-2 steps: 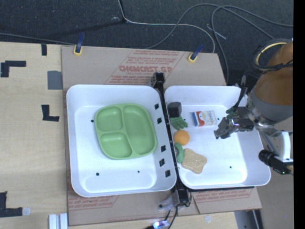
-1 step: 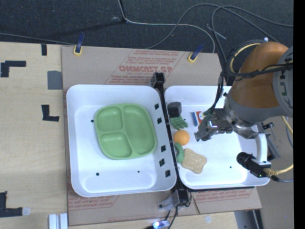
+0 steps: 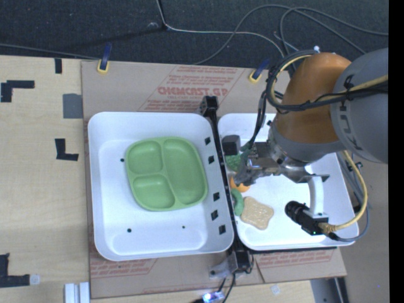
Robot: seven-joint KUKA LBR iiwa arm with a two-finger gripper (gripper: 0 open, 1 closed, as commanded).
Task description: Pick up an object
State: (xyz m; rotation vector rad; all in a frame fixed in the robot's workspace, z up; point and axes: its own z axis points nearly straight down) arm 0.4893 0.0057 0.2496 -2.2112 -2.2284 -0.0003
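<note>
- Dark carpet runs along the far edge of the scene, with loose cables trailing over it; nearer, the wooden counter [image 3: 38, 169] carries a printed cardboard sheet [image 3: 189, 87] under two shallow white bins.
- Left bin [image 3: 107, 232]: holds one green divided plate [image 3: 167, 172], lying flat near the bin's centre, well apart from the arm.
- Right bin [image 3: 284, 238]: holds a cluster of small items against its 9 o'clock wall. A tan biscuit-shaped piece [image 3: 257, 214] lies toward 7 o'clock of the bin. A green piece [image 3: 238, 201] sits just beside it at its 10 o'clock, and a small orange piece [image 3: 240, 184] lies further toward 12 o'clock. Exact shapes of the green and orange pieces are too small to tell.
- Arm [image 3: 315, 106]: enters from 3 o'clock; its orange band and grey body cover much of the right bin.
- Gripper [image 3: 247, 169]: positioned low over the cluster, close to the orange and green pieces. Whether it is clenched or released cannot be told from this angle, and no item is visibly between its tips.
- Status, as judged: the pick is at the approach or closing stage; nothing is confirmed lifted.
- Recommendation: centre on a single piece rather than straddling two. The items crowd the bin wall, so descend vertically with clearance from the divider at 9 o'clock. Close fully before lifting, then rise straight up.
- Risk: neighbouring pieces may be nudged or pinched together; the tan piece, lying more in the open, appears the easier target.
</note>
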